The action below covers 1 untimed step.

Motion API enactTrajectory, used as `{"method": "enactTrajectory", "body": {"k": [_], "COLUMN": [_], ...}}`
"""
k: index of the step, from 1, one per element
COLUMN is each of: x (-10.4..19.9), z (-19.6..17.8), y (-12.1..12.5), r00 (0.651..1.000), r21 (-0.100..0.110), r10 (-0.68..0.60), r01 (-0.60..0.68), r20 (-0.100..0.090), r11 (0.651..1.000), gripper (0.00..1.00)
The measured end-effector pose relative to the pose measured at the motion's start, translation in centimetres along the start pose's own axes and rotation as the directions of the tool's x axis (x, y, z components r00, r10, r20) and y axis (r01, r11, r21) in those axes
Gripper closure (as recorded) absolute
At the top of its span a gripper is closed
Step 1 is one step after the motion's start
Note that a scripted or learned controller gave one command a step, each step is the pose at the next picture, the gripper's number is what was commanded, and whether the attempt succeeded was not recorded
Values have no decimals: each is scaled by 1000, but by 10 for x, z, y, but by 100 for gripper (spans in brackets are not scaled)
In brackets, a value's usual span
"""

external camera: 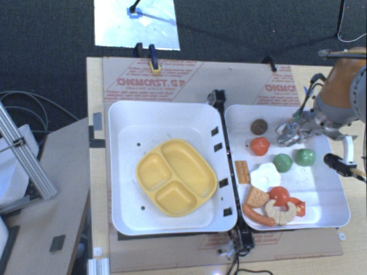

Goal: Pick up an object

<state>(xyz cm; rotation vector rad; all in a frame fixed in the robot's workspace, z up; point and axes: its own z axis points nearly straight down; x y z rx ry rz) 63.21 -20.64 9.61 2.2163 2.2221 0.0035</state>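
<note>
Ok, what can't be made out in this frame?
- Gripper: too small and blurred in the camera view to tell its state.
- Arm: cut off by the right edge.
- Food pile at the right bin's near end: pieces overlap, so the lower ones are partly hidden.

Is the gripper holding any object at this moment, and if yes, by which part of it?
Nothing is seen held. The gripper hangs over the right bin, near the red ball and brown ball, with no object between its fingers.

A yellow divided tray (176,177) lies in the left bin (123,119). In the right bin (338,202), the tool (288,133) hangs just right of a brown ball (259,126), above a red tomato (260,146) and two green pieces (282,162).
</note>
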Motion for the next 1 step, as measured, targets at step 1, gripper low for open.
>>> {"method": "enactTrajectory", "body": {"k": [1], "x": [110], "z": [-100], "y": [11], "r00": [1000], "r21": [-8], "r10": [-12], "r01": [12], "r20": [-3], "r11": [1000], "gripper": [100]}}
